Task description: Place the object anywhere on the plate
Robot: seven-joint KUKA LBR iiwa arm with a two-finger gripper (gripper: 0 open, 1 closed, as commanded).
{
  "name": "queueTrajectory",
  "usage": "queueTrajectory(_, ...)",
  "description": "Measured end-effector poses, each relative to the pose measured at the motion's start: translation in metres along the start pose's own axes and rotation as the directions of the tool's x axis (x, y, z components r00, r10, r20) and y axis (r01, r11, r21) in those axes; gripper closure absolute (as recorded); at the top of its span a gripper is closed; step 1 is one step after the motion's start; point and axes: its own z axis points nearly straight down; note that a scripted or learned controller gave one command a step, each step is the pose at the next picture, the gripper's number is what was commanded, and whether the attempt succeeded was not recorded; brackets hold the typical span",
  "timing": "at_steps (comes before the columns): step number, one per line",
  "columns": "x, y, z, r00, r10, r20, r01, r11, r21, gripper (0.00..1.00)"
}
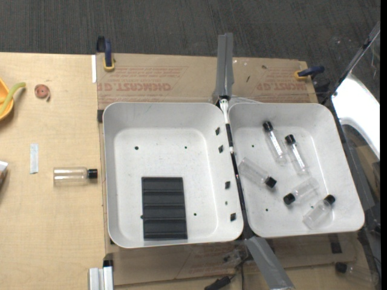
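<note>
Mostly slantwise, capped vials (273, 139) in right bin (338, 222), dark plate (163, 208) left

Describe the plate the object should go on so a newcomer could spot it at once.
Find the left white bin. Near its front edge lies the plate, a dark ribbed rectangle. It is the only thing in that bin; the clear black-capped vials lie in the right bin.

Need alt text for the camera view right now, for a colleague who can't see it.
Two white bins sit side by side: the right bin holds five clear vials with black caps, the left bin a dark ribbed plate. Another vial lies on the bench to the left.
</note>
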Motion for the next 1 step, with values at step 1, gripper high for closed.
queueTrajectory(1, 0.0870, -0.1417, -0.0002, 1.000, -0.029, -0.002, 0.029, 1.000, -0.001, 0.00)
